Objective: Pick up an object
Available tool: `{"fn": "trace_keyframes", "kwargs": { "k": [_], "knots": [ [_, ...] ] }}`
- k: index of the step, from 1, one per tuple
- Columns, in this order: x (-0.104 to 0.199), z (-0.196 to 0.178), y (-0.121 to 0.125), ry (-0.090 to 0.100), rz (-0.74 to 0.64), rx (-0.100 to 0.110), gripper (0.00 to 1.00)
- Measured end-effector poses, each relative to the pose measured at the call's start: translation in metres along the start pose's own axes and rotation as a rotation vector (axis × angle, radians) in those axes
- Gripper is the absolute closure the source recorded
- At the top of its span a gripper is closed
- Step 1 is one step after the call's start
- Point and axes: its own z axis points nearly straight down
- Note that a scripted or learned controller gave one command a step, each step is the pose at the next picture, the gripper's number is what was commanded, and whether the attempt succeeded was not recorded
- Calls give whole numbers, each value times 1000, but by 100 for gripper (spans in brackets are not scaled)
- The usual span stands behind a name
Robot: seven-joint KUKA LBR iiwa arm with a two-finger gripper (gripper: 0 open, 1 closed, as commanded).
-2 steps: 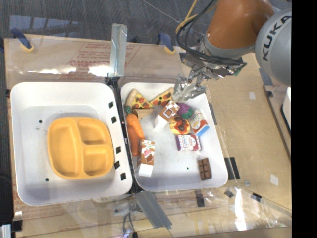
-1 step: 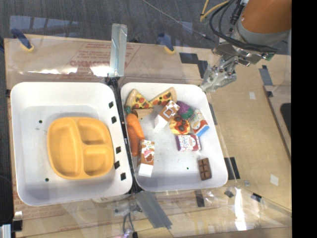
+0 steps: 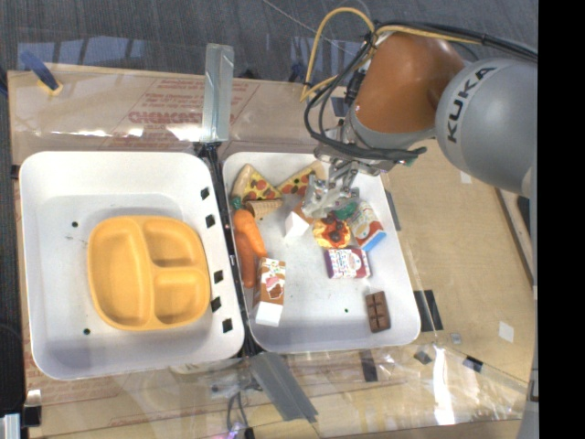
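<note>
- Metal two-finger gripper [image 3: 331, 193] is down in the right shallow white bin [image 3: 402, 282], among toy food at its far end; can't tell whether it's clenched.
- Just below it: small round yellow-and-red toy [image 3: 331, 233], partly hidden by clutter.
- Nearby: orange plastic carrot [image 3: 248, 238], brown chocolate bar [image 3: 377, 310].
- Left bin [image 3: 41, 263] has a yellow divided plate [image 3: 146, 271].
</note>
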Motion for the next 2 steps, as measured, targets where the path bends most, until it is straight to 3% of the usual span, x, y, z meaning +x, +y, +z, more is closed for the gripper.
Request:
{"fn": "trace_keyframes", "kwargs": {
  "k": [1,2],
  "knots": [
    [49,-33,-4,3,-225,8,100],
    [49,-32,-4,2,-226,7,0]
  ]
}}
